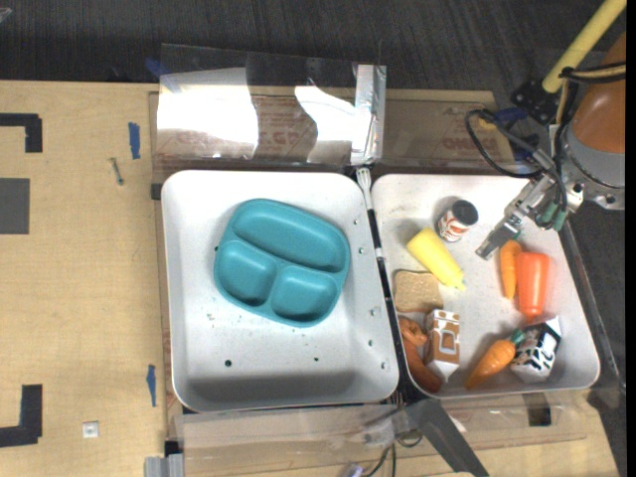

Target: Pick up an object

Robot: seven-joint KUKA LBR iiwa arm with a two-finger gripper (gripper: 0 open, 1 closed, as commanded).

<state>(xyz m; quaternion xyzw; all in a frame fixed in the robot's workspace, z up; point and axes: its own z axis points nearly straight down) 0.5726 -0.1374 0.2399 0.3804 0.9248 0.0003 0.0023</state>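
The right bin (586,366) holds several toys. A small can (457,218) stands near the back, with a yellow piece (435,256) in front of it. Below those lie a slice of toast (417,289) and a small brown carton (446,334). An orange pepper (533,281) and a thin carrot (508,266) lie at the right. A second carrot (491,360) and a black-and-white toy (538,351) sit at the front. My gripper (494,238) hangs over the bin between the can and the orange pepper, just above the thin carrot's top, with nothing seen in it.
The left bin (189,346) holds a teal divided plate (281,259). Clear plastic and tape (298,117) lie behind the bins. Black cables (497,132) run at the back right near the arm. Cardboard bench (70,266) spreads to the left.
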